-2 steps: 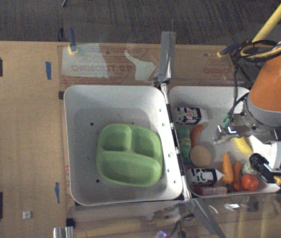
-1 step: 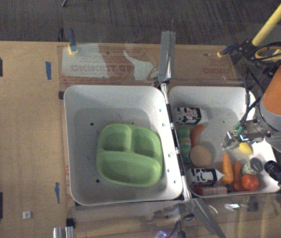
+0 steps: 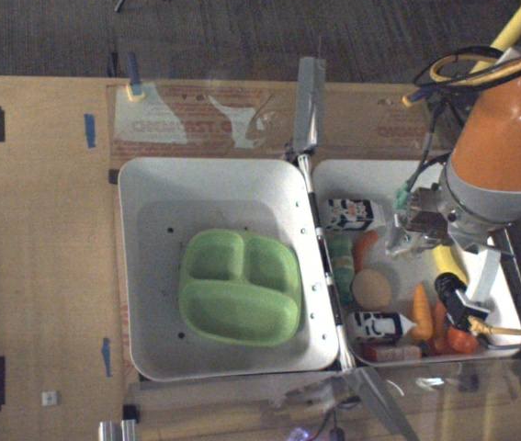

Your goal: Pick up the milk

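Far to my left, the wooden bench (image 3: 39, 274) is carrying black corner marks and short strips of blue tape (image 3: 89, 130). Next comes the left bin (image 3: 145, 191), and a green divided plate (image 3: 240, 286) is lying flat in the middle of it, turned a little askew, with three compartments showing.

Across the metal divider, the right bin (image 3: 370, 175) is holding a crowd of play food. A milk carton (image 3: 349, 213) with a black and white cow pattern is lying near the bin's far left corner, just beside the divider. A second black and white carton (image 3: 376, 326) is lying near the bin's near edge, close to the divider too. Between the two cartons, something green (image 3: 339, 255) is pressing against the bin's left wall, a red-orange piece (image 3: 365, 248) is sitting just beside it, and a tan round piece (image 3: 371, 288) is resting below that. Further right, an orange carrot (image 3: 423, 309) is standing among red pieces (image 3: 460, 340) near the front wall.

My claw (image 3: 405, 237) is hanging over the middle of the right bin, to the right of the far carton and apart from it. I cannot tell whether my claw is open or closed, and I am seeing nothing gripped in it. My orange band (image 3: 504, 141) is looming at the far right.
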`<act>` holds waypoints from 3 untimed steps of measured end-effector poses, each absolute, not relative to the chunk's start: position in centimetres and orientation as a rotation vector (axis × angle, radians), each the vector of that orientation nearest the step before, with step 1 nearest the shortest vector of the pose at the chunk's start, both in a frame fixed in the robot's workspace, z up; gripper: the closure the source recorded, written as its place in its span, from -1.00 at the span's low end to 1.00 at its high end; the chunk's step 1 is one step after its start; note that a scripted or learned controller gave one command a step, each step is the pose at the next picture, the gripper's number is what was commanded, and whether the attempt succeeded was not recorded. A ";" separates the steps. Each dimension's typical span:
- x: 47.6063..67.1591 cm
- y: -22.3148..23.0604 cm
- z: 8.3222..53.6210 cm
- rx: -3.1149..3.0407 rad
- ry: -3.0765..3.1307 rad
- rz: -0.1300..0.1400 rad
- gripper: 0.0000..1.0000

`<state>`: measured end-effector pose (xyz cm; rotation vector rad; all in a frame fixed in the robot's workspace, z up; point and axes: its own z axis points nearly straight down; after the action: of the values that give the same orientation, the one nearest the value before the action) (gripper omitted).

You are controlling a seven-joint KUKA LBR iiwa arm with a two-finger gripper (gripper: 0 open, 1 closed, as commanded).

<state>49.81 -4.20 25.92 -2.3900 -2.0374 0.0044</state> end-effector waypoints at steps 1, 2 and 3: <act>52.8 -1.0 24.2 -2.466 -1.944 0.006 1.00; 53.3 -2.2 27.3 -2.362 -2.072 0.006 1.00; 51.9 2.0 26.8 -2.667 -1.655 0.011 1.00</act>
<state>51.87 1.96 26.84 -2.6673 -1.6550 0.0111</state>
